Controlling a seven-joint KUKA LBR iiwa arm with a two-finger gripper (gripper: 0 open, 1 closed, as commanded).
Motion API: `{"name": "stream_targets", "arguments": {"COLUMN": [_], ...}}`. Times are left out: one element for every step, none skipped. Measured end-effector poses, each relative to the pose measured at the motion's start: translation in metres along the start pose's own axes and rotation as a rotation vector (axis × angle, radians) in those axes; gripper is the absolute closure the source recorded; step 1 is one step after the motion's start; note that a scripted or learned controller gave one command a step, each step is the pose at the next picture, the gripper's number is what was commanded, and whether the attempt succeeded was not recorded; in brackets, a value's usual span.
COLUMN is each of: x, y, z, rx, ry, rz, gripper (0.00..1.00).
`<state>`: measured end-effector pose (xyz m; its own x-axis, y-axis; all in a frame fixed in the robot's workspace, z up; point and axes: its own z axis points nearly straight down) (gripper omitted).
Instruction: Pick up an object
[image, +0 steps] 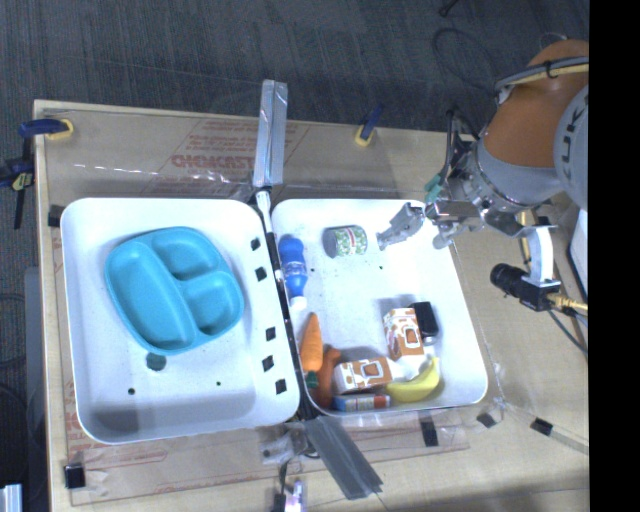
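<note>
Near rim: marker (362, 402), banana (421, 383), cartons | my tool (420, 228) over right bin (462, 300) beside can (346, 241) | fingers apart, nothing held

In my right bin (455, 300), a small green-patterned can (345, 241) lies on its side at twelve o'clock. A blue bottle (292, 266) lies along the nine o'clock wall. Carrot (312, 343), cartons (362, 375), black block (425, 318) and banana (422, 384) crowd together around five o'clock.

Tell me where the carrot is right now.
The carrot lies in the right bin, along its left wall near the front corner, just below the blue bottle and left of the small carton.
</note>
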<state>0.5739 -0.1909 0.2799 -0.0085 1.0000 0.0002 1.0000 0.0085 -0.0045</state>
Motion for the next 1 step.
{"name": "stream_targets", "arguments": {"x": [-0.0082], "y": [-0.0836], "z": [0.107], "rx": [0.0], "ry": [0.001], "rz": [0.011], "gripper": [0.0]}}
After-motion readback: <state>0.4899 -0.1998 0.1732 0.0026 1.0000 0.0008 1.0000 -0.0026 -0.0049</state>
